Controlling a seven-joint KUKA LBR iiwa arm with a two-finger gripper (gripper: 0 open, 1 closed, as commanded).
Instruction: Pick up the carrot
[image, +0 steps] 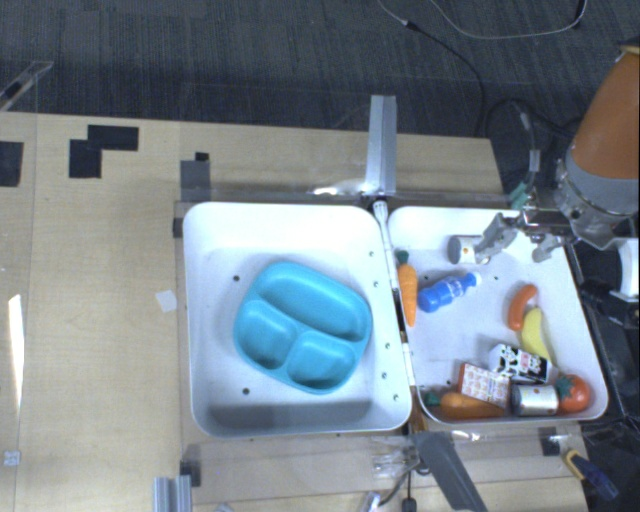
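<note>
A slim orange carrot (407, 290) with a green top lies along the left wall of the right bin (455, 335), pointing toward the front. My gripper (520, 241) hangs over the bin's back right part, well to the right of the carrot. Its fingers (494, 238) are spread open with nothing between them. A second orange, carrot-like piece (468, 405) lies in the front left corner of the same bin.
A blue bottle (446, 292) lies just right of the carrot and a grey can (463, 248) sits behind it. An orange sausage shape (520, 305), a banana (536, 335), small boxes (520, 362), a silver can (535, 400) and a red fruit (574, 393) crowd the right side. The left bin (215, 300) holds a blue divided plate (300, 327).
</note>
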